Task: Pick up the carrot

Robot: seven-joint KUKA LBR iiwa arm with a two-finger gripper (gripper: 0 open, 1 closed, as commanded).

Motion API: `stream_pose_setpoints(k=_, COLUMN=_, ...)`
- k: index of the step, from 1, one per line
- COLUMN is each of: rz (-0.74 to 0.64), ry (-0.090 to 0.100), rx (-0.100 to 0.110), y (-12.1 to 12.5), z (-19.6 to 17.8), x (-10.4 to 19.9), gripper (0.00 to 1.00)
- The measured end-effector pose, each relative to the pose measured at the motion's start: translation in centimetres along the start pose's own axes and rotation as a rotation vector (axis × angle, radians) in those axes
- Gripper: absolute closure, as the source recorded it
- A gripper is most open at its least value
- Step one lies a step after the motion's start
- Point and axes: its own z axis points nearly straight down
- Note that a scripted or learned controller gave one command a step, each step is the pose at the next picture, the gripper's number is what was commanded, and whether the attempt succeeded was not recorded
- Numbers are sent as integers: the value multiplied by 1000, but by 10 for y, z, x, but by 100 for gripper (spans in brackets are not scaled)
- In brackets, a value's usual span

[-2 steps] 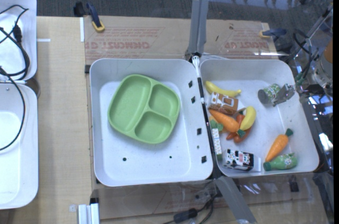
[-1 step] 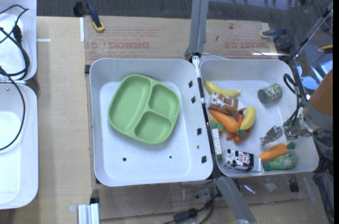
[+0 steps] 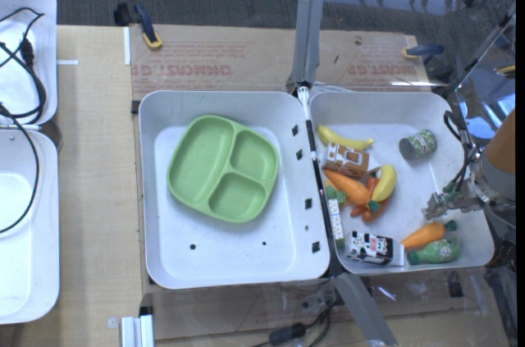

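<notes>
You have two shallow white bins side by side, both smooth plastic with rounded corners. Take the green plate [image 3: 223, 168] as your landmark: it is matte, rounded-square and split into three wells, and it lies tilted in the left bin [image 3: 164, 255] with bare white floor around it, widest below.

Right of the plate, past the ridge where the bins meet, the right bin [image 3: 385, 111] holds the clutter. Nearest the plate is a cluster: a curved yellow banana [image 3: 343, 139] on top, a brown printed packet [image 3: 348, 161] under it, then a fat, glossy orange carrot [image 3: 351, 185] touching a second, shorter banana [image 3: 385, 181]. Below that cluster a small black-and-white carton [image 3: 371, 245] sits against the bin's lower wall.

Farther right of the plate, a smaller tapered carrot [image 3: 423, 236] lies just above a green bottle [image 3: 435, 253] on its side, both close to the bin's lower right corner. A round green-labelled can [image 3: 419, 143] stands apart, with open floor around it.

The gripper [image 3: 447, 204] hangs just above the smaller carrot, near the right wall; its thin metal fingers are too blurred to judge, so you cannot tell whether they are spread or closed. Nothing shows between them.
</notes>
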Motion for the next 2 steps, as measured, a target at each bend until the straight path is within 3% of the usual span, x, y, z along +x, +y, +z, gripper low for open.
stream_pose_setpoints(k=1, rz=-4, ry=5, rx=2, y=1, z=0, x=3, gripper=0)
stream_pose_setpoints(k=2, rz=-50, ry=-5, rx=1, y=-1, z=9, x=43, gripper=0)
